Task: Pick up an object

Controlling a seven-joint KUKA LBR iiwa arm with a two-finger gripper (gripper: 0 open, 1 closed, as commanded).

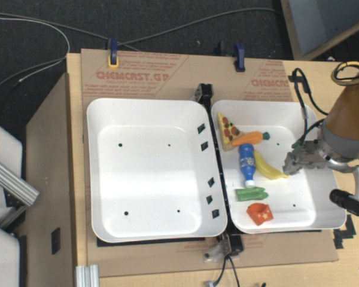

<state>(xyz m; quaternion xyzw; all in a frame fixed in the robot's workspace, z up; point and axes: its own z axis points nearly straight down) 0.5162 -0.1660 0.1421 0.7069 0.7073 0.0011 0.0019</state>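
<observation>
The right bin [299,211] holds a pizza slice [228,128], an orange carrot [250,139], a blue bottle [246,164], a yellow banana [267,167], a green piece [251,193] and a red piece [259,213]. My gripper [293,160] hangs low over the right part of this bin, just right of the banana's end. Nothing shows between its fingers. The arm's orange band [349,119] rises above it at the right edge.
The left bin [102,178] lies beside the right one, split from it by a black divider with clips [212,160]. A black cable [300,85] runs down to the wrist. Cardboard [167,64] lies under both bins, held by clamps at the back.
</observation>
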